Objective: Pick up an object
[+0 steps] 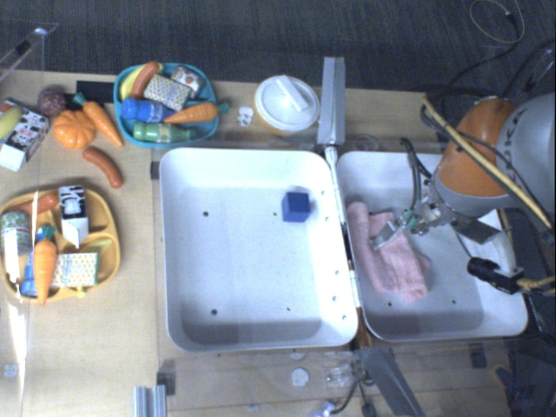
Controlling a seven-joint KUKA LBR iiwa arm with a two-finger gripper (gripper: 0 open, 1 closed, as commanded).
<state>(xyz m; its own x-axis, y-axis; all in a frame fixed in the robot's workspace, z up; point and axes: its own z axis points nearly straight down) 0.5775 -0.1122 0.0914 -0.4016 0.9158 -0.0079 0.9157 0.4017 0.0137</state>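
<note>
A small blue cube (296,205) lies in the left bin (217,320), towards its upper right. A pink cloth (393,263) lies crumpled along the left side of the right bin (460,320). My gripper (390,233) reaches in from the right and is low over the cloth's upper part, at or just above its surface. The grey arm with its orange band (473,159) hangs over the right bin's far right corner and hides that part of it.
The divider between the two bins (347,259) runs just left of the cloth. Outside the bins at the left stand a blue bowl (165,102) and a yellow tray (61,246) of toy food, and a white lidded cup (287,102) at the back.
</note>
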